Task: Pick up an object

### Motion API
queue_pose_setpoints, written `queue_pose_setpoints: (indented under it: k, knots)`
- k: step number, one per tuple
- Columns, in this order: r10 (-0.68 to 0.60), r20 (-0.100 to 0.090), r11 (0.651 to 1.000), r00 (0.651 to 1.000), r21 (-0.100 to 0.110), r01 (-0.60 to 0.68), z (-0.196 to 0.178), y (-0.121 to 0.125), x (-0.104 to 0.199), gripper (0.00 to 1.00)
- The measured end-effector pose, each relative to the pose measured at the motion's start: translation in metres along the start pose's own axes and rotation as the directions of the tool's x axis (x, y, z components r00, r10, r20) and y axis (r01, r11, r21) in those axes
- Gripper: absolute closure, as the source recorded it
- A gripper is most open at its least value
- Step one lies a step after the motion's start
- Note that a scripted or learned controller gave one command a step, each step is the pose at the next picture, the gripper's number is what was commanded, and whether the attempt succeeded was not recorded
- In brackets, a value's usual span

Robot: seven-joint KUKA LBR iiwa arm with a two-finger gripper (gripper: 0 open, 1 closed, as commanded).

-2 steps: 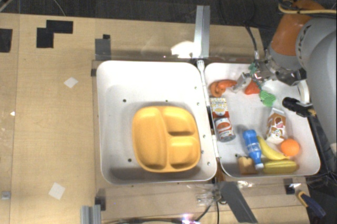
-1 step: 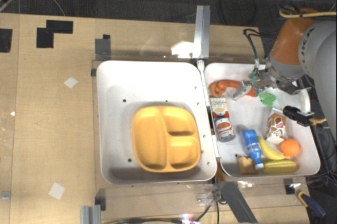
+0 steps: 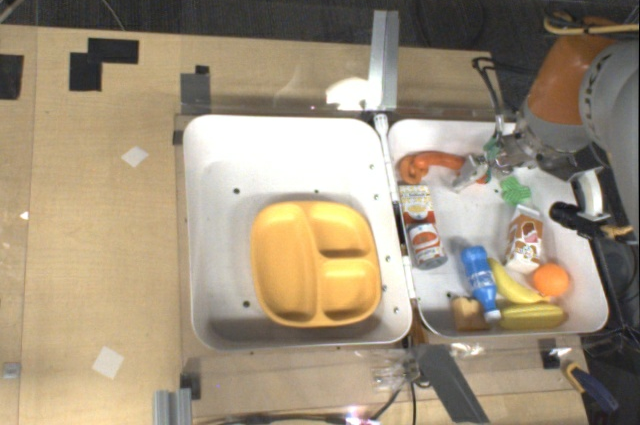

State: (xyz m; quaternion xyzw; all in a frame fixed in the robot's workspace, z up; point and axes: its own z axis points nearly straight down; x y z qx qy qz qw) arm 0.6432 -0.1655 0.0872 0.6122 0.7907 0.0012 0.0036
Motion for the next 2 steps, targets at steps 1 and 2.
queue_pose_setpoints:
  k: [1,2]
  knots:
    - [-0.008,0.005,1.000,1.000,-0.009,0.008,-0.015,0.004,0.001,1.00]
    - [0.335,-0.004,0.942,0.942,-0.002,-0.335,-0.101,0.027,0.102,1.00]
